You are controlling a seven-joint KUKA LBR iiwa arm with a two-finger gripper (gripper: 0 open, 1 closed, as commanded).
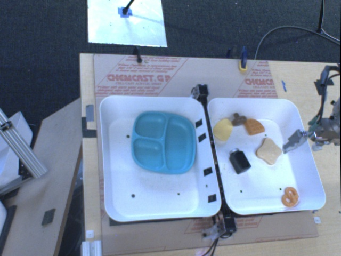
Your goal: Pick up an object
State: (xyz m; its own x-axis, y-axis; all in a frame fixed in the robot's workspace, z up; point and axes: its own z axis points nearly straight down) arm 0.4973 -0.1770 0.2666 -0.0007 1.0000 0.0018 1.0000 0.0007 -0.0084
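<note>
Dark carpet surrounds the pale surface point(176, 68), which carries 2 shallow white bins side by side. At the right edge of the view the claw point(294, 141) pokes over the rim of the right bin point(306, 167), a grey piece slanting down toward the left; whether it is open or closed cannot be told, and nothing is seen in it. Nearest to it lies a tan bread-shaped piece point(268, 151), roughly square, with its long axis slanting from upper right to lower left. Further left sits a small black block point(240, 161), tilted so its long axis runs from upper left to lower right. Above these, near the bin's far wall, are an orange toast-like piece point(254, 126), a small brown item point(237, 119) touching it, and a yellow rounded piece point(223, 129). An orange pretzel point(290, 196) lies in the near right corner. The left bin point(120, 196) holds a blue divided plate point(163, 143) with 3 compartments
</note>
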